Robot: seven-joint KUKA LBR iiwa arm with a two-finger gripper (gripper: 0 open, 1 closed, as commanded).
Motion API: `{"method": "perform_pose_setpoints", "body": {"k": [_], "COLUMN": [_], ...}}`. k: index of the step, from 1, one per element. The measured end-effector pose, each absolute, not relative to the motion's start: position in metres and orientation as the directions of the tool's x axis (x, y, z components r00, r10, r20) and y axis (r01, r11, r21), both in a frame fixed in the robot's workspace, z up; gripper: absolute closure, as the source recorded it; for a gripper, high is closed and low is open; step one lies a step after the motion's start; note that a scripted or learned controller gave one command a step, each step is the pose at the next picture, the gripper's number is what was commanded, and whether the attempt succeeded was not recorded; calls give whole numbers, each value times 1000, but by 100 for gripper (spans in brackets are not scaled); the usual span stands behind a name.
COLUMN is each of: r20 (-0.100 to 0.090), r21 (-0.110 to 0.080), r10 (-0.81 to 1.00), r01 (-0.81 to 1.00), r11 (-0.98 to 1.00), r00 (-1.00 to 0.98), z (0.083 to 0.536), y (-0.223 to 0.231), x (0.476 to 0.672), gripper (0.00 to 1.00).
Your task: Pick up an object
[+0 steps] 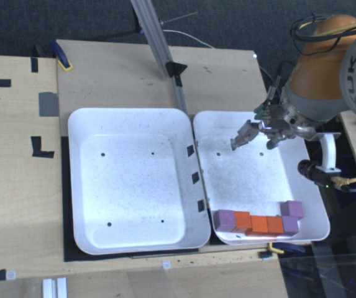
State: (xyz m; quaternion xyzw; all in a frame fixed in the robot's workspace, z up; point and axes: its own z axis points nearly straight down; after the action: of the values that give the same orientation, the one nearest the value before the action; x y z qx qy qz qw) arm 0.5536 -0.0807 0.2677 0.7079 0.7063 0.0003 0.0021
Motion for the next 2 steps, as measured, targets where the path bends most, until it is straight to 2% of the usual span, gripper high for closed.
{"method": "perform_pose_setpoints", "body": {"k": [1, 2], "r20": [-1, -1], "r21": [-1, -2], "r10": [1000, 1000], "r01": [1000, 1000], "r11": [2, 3], "r00": [-2, -3], "z": [257, 247], "y": [-72, -51], "x": [581, 598], "gripper": [0, 0]}}
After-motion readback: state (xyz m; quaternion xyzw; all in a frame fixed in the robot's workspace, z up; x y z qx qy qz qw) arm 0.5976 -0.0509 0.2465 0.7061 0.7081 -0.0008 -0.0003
